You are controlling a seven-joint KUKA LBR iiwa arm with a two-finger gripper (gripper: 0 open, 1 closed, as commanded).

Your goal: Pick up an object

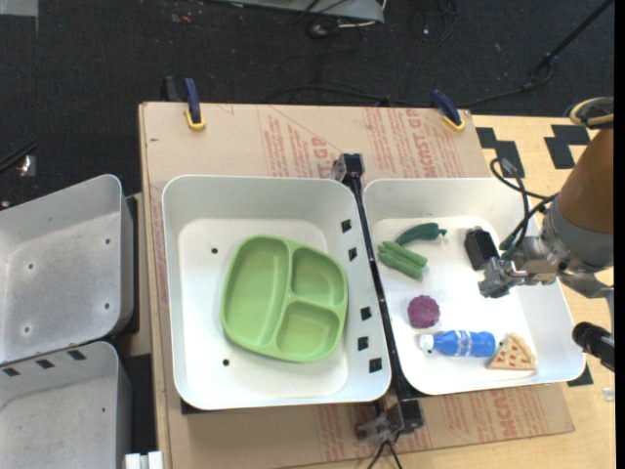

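Over right half of right bin (pixel 459 195): gripper (pixel 496 281) above bare white floor, apart from the loose items. Opening too dark and small to judge; cannot tell. Pickable objects to its left and below: green chili pepper (pixel 420 233) and green bean bundle (pixel 402 257) near divider, purple ball (pixel 423 311) mid-bin, blue bottle (pixel 459 343) lying flat just beside pizza slice (pixel 513 355) at near wall. Left bin (pixel 195 262): green divided plate (pixel 283 299). Arm (pixel 596 203) cut off at right edge.
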